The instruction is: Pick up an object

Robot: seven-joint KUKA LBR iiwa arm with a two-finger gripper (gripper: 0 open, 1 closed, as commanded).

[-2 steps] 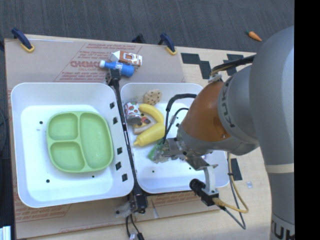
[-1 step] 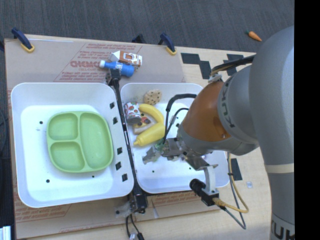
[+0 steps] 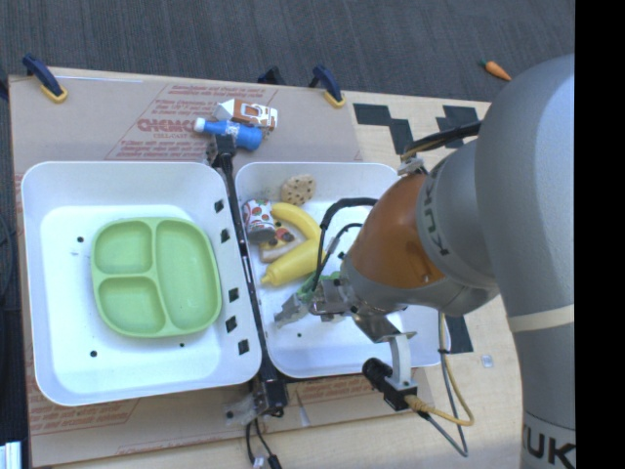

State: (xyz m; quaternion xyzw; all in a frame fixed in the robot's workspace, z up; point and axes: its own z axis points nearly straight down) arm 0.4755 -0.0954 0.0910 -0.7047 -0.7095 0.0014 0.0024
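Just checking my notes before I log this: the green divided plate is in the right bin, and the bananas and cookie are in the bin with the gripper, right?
Not quite. The camera view shows the green divided plate in the left bin. The bananas and cookie are in the right bin with the gripper.

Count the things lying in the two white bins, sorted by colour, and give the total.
Yellow: 2, banana and banana
Green: 1, plate
Tan: 1, cookie
Red and white: 1, small packet
Total: 5
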